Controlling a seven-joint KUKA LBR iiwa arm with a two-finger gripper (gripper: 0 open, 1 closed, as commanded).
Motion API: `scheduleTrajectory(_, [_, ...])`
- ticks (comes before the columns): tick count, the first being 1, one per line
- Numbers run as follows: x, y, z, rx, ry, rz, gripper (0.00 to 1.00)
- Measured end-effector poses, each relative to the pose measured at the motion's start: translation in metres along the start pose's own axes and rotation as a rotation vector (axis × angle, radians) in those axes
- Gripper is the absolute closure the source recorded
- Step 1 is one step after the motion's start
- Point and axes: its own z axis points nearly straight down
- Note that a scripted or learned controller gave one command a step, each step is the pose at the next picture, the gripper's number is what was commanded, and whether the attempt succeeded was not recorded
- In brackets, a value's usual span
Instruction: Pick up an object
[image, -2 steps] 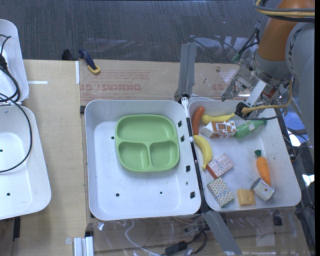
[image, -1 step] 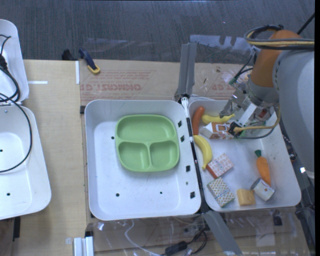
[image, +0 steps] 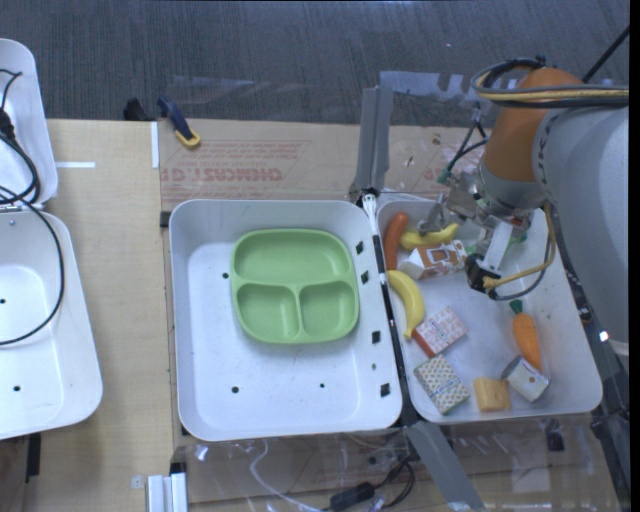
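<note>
The right bin (image: 575, 300) holds several small objects. My gripper (image: 448, 218) hangs low over its far left part, under the grey arm with the orange band (image: 525, 130). It sits right above a small yellow banana (image: 430, 238), which lies across an orange-and-white carton (image: 440, 262). A red-orange sausage-shaped piece (image: 396, 230) lies just left of them. A larger banana (image: 408, 302) rests along the bin's left wall. I cannot make out whether anything is held.
Nearer the front lie a pink checked box (image: 440, 330), a green patterned box (image: 441, 384), a yellow block (image: 490, 394), a carrot (image: 527, 342) and a grey-white box (image: 527, 380). The left bin (image: 200, 380) holds a green divided tray (image: 295, 285). Cables loop off the wrist.
</note>
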Motion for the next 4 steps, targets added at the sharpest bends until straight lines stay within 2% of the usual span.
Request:
scheduleTrajectory(2, [-0.019, -0.014, 0.000, 0.002, 0.003, -0.103, 0.00])
scheduleTrajectory(3, [-0.055, -0.031, 0.018, 0.035, -0.004, -0.156, 0.00])
scheduleTrajectory(4, [-0.057, -0.030, 0.011, 0.039, -0.004, -0.151, 1.00])
